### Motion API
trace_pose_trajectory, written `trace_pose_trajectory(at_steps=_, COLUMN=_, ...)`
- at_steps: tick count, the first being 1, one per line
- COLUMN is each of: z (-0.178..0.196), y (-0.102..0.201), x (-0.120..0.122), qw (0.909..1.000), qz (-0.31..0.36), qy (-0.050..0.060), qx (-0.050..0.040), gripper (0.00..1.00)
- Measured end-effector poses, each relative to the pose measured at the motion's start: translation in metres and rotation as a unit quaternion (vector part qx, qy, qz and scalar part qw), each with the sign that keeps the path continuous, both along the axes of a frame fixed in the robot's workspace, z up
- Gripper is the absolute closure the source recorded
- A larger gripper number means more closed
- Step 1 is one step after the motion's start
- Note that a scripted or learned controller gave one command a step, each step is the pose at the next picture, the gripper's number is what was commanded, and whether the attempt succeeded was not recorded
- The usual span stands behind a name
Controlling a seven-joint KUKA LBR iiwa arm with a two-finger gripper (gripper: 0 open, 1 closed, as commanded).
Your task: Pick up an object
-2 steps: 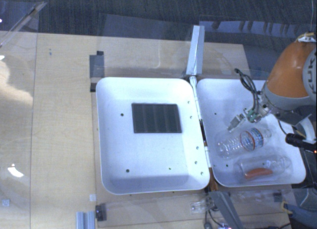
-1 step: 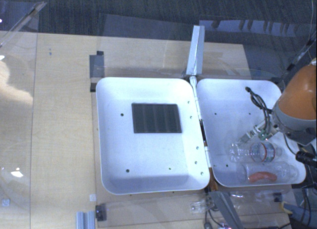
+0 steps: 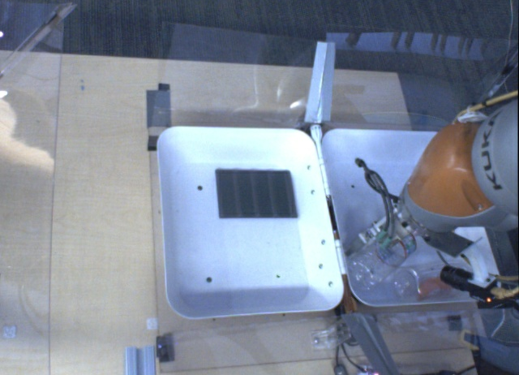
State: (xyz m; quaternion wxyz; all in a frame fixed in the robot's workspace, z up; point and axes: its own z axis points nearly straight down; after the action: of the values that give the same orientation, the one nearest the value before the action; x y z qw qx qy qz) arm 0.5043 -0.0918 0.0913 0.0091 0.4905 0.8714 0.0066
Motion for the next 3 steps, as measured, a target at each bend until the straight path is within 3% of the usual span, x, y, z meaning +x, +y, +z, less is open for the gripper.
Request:
trace_pose_trajectory(at_steps=1, z=0.013, y=0.000, x=0.004, qw=1.0000, qz=0.001, qy=-0.005, qx=-0.0006, gripper=1.00)
trace_pose_trajectory(at_steps=2, z=0.013, y=0.000, x=0.004, qw=1.0000, qz=0.000, qy=-0.005, qx=-0.0007, gripper=0.00)
trace_pose_trajectory(at_steps=3, z=0.000, y=-0.004, x=-0.002, qw=0.9989, qz=-0.048, qy=0.002, qx=0.0001, gripper=0.00)
